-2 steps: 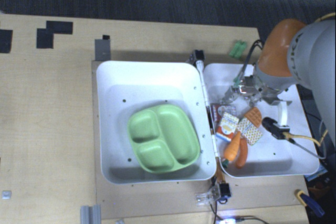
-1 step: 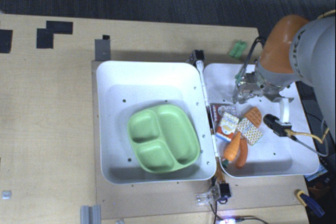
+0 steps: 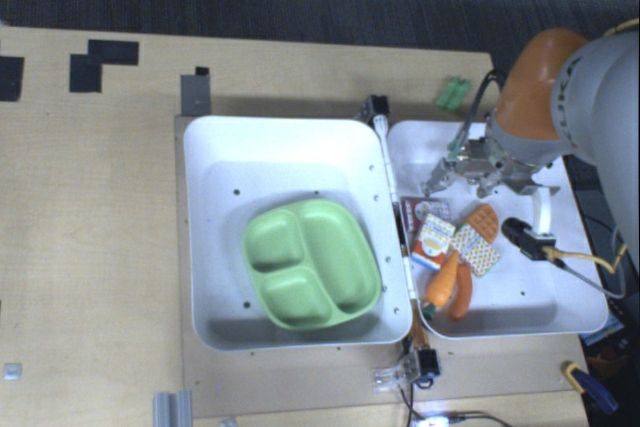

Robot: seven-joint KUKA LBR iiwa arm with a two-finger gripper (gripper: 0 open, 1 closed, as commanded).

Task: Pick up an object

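So the left bin (image 3: 205, 215) has a green divided plate (image 3: 312, 262) sitting in the middle of the frame. The right bin (image 3: 570, 300) holds a little pile toward its left side: a carrot (image 3: 441, 283), a small carton (image 3: 435, 238) and a patterned packet (image 3: 477, 248). The gripper (image 3: 478, 169) hangs just above that pile, upper right; can't tell how its claw stands.

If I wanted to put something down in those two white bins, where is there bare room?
In the left bin, bare floor rings the green divided plate, widest along the far wall. In the right bin, the near-right corner is free. Its left side is crowded with the carrot and small packets, with the gripper above.
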